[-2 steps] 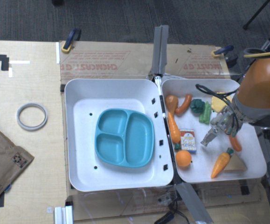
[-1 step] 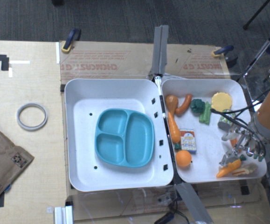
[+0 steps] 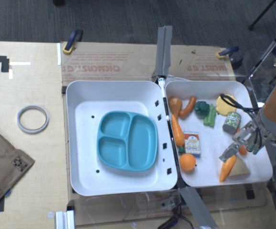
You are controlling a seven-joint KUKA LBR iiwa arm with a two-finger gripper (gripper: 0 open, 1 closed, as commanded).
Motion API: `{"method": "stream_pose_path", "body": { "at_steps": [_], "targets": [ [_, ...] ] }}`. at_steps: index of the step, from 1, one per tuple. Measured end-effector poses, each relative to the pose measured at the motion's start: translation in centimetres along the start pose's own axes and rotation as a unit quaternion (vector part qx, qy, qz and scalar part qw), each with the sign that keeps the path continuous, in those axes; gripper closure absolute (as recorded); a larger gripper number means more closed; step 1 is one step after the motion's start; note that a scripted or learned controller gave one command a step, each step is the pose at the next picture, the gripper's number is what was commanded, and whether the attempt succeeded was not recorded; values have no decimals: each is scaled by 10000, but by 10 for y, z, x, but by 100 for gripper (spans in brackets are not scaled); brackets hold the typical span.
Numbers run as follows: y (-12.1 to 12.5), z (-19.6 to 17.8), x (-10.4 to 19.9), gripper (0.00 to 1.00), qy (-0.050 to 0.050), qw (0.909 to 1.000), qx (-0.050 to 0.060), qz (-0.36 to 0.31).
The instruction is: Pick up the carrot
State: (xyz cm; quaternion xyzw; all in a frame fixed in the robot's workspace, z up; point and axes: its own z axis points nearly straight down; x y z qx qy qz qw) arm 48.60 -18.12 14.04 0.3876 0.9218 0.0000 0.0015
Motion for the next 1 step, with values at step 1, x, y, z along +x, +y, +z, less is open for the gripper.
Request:
{"method": "stream_pose_path", "body": {
  "at_steps": [1],
  "targets": [
    [-9,49,3,0,15,9930,0,-1180]
  ]
}}
